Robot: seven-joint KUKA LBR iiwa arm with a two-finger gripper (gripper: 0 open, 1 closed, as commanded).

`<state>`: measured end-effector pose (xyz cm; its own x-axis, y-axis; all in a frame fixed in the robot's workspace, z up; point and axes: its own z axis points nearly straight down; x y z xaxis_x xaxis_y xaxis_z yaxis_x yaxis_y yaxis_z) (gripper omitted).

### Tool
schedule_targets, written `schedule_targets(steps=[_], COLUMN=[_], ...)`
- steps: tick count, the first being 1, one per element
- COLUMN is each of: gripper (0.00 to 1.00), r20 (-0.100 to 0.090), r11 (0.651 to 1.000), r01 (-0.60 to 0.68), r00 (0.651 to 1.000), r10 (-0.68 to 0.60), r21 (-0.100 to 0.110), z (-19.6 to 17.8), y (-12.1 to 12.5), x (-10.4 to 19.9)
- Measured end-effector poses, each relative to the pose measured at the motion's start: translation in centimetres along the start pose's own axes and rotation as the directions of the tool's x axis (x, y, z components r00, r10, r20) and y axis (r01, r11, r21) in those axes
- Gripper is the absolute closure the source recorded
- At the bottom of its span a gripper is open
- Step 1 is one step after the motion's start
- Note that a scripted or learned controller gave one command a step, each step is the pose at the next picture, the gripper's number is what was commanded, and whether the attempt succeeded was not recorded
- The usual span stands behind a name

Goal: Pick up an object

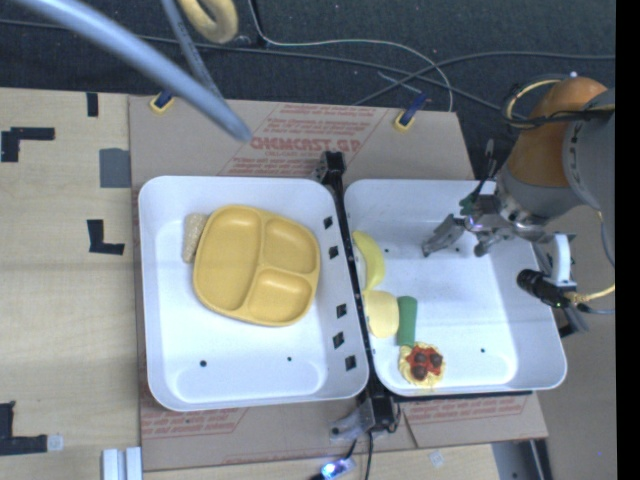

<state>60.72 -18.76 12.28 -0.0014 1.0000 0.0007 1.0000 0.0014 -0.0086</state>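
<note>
We note yellow divided plate (256, 265) in white left bin (165, 298) — green cylinder (407, 320), red-dotted yellow piece (422, 363) — orange-banded grey arm (553, 148).

Robotics lab setup. Two white bins (240, 383) clipped side by side on a cardboard sheet (300, 133) over a wood-grain worktop (55, 298). Black tape marks (25, 143) at 9 o'clock. Loose cables (400, 63) cross dark carpet (480, 18) at 12. Grey-and-orange industrial arm (555, 148) at 3.

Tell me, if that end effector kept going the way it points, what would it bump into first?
Probably the pale yellow piece by the divider: the end effector points left toward it across bare bin floor. Height is unclear, so it might pass above.
</note>
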Motion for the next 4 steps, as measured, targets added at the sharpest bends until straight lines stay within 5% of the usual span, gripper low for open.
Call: schedule_targets(steps=[1,2,4], gripper=[0.0,1.0,1.0], r20=[0.004,0.006,0.002], r11=[1.0,1.0,1.0], r01=[0.001,0.002,0.0], r00=[1.0,1.0,1.0], r10=[-0.001,-0.002,0.0], r21=[-0.009,-0.013,-0.012], z=[3.9,2.6,-8.1], y=[0.1,0.2,0.5], x=[0.0,0.0,-1.2])
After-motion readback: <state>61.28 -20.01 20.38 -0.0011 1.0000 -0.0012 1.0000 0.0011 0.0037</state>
